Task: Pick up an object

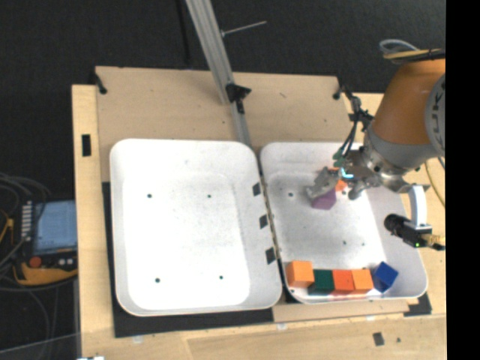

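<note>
A small purple block (324,200) lies in the upper middle of the right bin (330,240). My gripper (325,187) hangs at the end of the grey and orange arm, right over the purple block and touching or nearly touching its top. Along the right bin's front wall runs a row of blocks: an orange block (301,271), a green block (323,281), two more orange blocks (343,280) and a blue block (385,275) at the right end.
The left bin (124,201) sits beside the right one, with clips along the shared rim. A slanted metal rail (214,43) reaches down to the bench behind the bins. A black fitting (401,229) juts over the right bin's right side.
</note>
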### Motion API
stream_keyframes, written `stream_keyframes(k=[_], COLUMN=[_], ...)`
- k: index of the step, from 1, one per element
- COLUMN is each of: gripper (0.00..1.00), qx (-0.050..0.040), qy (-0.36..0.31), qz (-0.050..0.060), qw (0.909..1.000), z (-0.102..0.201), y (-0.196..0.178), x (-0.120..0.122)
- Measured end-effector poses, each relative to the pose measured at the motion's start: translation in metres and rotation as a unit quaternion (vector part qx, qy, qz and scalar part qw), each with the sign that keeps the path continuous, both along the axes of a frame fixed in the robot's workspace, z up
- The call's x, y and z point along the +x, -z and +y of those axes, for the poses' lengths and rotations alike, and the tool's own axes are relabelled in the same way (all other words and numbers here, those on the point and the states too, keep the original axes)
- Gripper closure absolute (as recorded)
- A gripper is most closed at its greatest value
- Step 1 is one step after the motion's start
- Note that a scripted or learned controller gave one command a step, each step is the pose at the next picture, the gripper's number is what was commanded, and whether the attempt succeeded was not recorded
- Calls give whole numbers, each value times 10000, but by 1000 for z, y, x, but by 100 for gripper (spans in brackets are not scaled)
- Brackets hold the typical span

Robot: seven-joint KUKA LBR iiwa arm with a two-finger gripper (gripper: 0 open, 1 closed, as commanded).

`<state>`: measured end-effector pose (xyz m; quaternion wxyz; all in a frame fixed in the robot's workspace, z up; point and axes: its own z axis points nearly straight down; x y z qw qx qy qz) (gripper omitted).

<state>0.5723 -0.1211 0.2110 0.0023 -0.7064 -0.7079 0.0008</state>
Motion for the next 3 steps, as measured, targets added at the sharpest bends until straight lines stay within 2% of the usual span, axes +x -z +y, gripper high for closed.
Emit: stream_keyframes(k=[1,3], gripper=[0,0], qx=[-3,-18], qy=[5,20], qz=[-27,3], qw=[10000,10000], z=[0,3], y=[-3,111], x=[1,3])
